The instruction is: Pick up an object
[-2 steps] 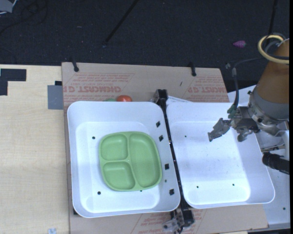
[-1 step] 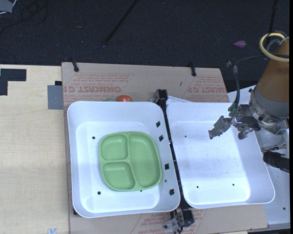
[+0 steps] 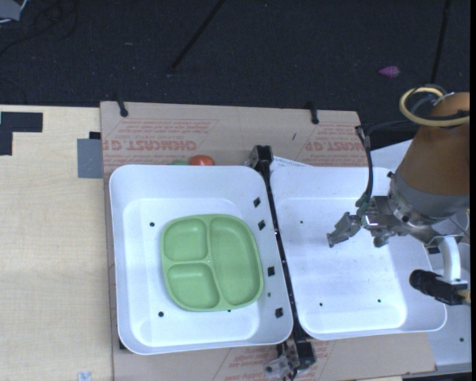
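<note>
- we see a green divided plate (image 3: 212,261) lying flat in the left bin (image 3: 135,213), near its middle, with three compartments facing up
- our hand (image 3: 357,230) hangs over the right bin (image 3: 341,308), toward its upper right part, well apart from the plate
- we cannot tell how far its fingers are spread; we see nothing between them
- the grey arm (image 3: 432,161) reaches in from the right
- a small red-orange object (image 3: 201,161) sits on the surface just behind the left bin's far rim
</note>
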Available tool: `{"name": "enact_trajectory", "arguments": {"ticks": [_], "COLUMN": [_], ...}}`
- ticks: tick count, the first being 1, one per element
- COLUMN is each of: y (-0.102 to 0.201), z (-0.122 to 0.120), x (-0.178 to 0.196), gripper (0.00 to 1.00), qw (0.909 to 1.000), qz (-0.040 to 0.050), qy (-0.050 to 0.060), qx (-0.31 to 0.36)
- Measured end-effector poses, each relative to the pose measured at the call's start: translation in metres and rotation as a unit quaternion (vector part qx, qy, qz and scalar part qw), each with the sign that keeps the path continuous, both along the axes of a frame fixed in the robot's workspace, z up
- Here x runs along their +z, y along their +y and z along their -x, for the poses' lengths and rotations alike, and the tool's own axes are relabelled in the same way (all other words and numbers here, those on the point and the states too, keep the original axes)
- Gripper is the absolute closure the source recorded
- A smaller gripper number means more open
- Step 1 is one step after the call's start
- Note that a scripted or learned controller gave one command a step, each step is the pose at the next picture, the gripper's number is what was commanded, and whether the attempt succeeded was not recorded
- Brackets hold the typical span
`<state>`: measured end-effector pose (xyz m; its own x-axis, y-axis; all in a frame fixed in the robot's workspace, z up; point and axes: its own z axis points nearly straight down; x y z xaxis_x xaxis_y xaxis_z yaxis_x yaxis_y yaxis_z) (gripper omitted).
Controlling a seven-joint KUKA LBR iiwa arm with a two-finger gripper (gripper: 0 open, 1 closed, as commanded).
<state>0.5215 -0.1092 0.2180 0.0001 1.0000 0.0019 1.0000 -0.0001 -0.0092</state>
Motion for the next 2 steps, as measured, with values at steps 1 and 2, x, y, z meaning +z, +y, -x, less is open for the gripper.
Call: {"name": "enact_trajectory", "arguments": {"ticks": [1,2], "y": [-0.002,-0.009], "z": [0.01,0.008], "x": [-0.06,-0.108], "gripper": [0.0,0.0], "qw": [1.0,1.0], "qz": [-0.0002,-0.0001], "qy": [0.001,-0.001], "qx": [0.0,0.0]}}
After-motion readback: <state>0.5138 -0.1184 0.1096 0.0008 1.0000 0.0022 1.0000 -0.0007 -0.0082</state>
